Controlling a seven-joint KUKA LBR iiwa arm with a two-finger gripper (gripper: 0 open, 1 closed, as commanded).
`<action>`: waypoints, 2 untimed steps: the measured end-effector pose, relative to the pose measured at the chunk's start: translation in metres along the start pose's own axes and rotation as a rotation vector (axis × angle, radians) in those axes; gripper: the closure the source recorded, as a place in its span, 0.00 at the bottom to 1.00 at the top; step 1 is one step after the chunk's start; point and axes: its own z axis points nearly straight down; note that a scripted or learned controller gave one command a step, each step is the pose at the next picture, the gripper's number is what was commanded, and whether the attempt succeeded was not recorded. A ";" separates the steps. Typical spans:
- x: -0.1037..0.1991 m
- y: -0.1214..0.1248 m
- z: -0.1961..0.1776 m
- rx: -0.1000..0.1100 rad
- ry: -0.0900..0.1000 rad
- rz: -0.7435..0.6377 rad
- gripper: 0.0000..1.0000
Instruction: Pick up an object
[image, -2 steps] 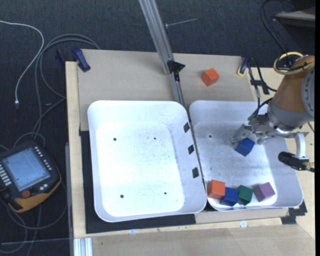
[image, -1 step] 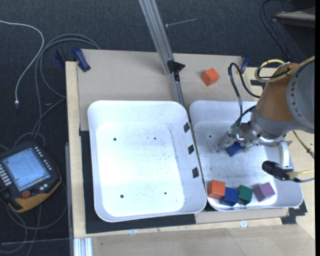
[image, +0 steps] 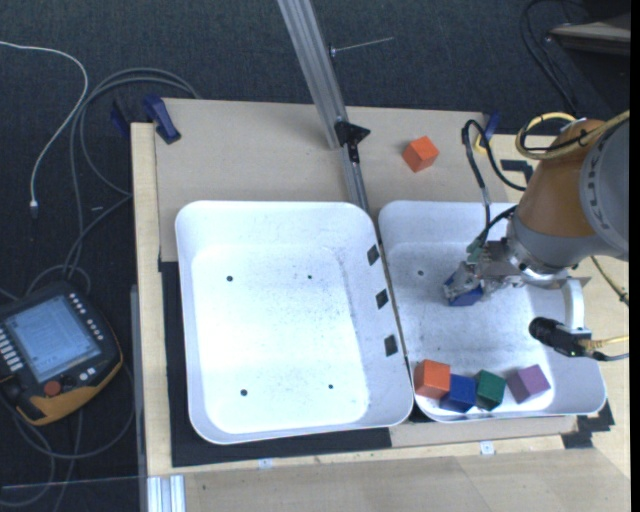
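Observation:
My gripper (image: 466, 287) hangs low over the middle of the right bin (image: 420, 240), pointing left. A small blue patch (image: 462, 296) shows at its tip; I cannot tell whether it is a held object or part of the gripper. Along the right bin's near edge lie an orange block (image: 432, 377), a blue block (image: 461, 391), a green block (image: 489, 388) and a purple block (image: 529, 381), all well below the gripper in the view.
The left bin (image: 200, 230) sits beside the right one. Another orange block (image: 421, 153) rests on the bench behind the right bin. A metal post (image: 318, 60) rises at the back. A black part (image: 556, 335) of the arm hangs over the right bin's right side.

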 end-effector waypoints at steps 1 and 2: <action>-0.052 -0.064 0.011 0.005 -0.001 0.008 1.00; 0.024 -0.004 -0.017 -0.007 0.000 -0.009 1.00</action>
